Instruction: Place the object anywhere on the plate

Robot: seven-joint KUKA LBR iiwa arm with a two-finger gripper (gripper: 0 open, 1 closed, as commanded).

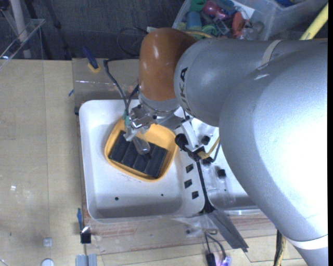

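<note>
A yellow plate (165, 137) lies tilted in the left white bin (104, 200), toward its back. A dark ribbed slab (130, 156) covers most of the plate's inside; I cannot tell whether it is a separate object or the plate's own surface. My gripper (141, 145) hangs from the orange-banded wrist (161, 62) and points down over the middle of the plate, with its grey fingertips low over the dark ribs. No item shows clearly between the fingers. The arm hides the back right part of the plate.
The big grey arm (260, 130) covers most of the right bin (229, 192). Black cables (200, 182) run down over the divider between the bins. A clear box of coloured toys (218, 15) stands at the back. Bare wooden bench (36, 156) lies left.
</note>
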